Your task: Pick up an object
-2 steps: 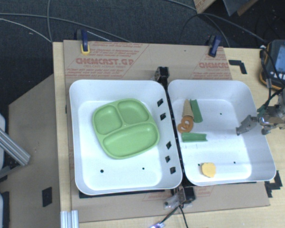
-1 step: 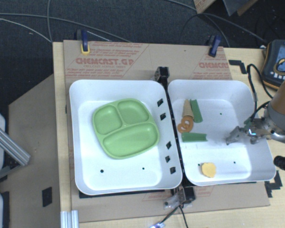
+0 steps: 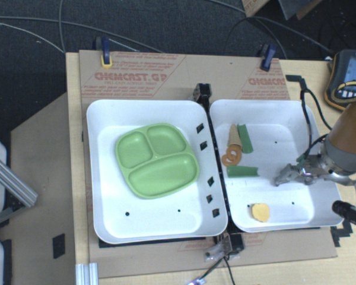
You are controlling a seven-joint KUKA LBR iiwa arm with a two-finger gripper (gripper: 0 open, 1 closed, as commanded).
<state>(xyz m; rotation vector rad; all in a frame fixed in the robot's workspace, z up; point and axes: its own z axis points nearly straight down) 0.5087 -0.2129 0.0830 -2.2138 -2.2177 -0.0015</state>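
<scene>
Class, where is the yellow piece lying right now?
The yellow piece lies in the right bin, near its front edge, below the green stick and left of the end effector.

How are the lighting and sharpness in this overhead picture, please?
Camera view: even, soft light, with faint shadows under the green divided plate; the white bins are bright but not blown out; small items stay readable; the gripper and arm look slightly soft at the right.
</scene>
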